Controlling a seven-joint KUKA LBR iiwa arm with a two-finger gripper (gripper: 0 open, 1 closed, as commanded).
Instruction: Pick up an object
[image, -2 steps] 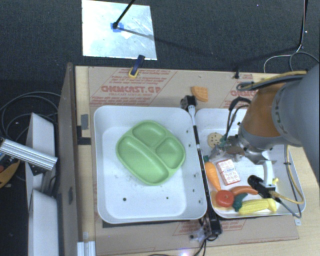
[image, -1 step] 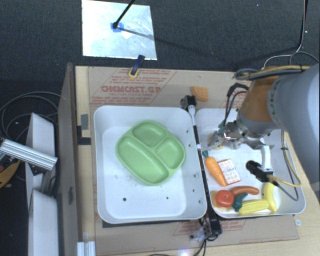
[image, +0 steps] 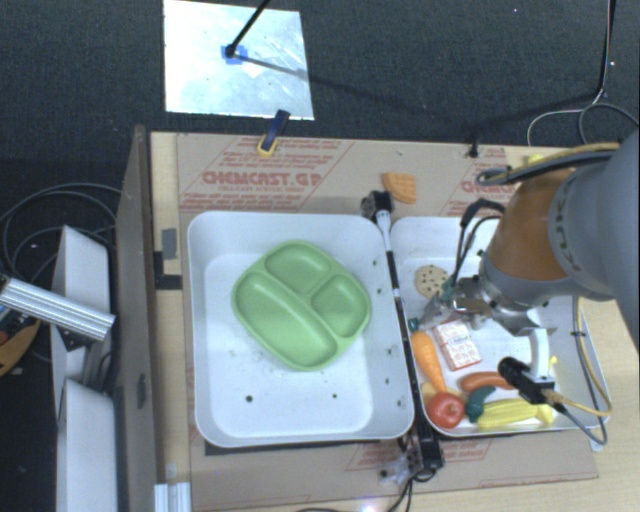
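Observation:
My gripper (image: 450, 306) hangs low over the right bin (image: 421, 236), under the grey wrist and orange band. It sits just above a red-and-white packet (image: 459, 346) and beside a round cookie (image: 431, 278). An orange carrot (image: 428, 359) lies along the bin's left wall. A red sausage (image: 484, 381), a tomato (image: 446, 409), a small green piece (image: 477, 401) and a yellow corn cob (image: 515, 413) crowd the front of the bin. The arm hides the bin's back right part. Nothing shows as held.
The left bin (image: 215, 400) bears a green divided plate (image: 300, 303). An orange piece (image: 400, 186) lies on the cardboard behind the bins. A black part with a yellow cable (image: 527, 381) crosses the right bin's front right corner.

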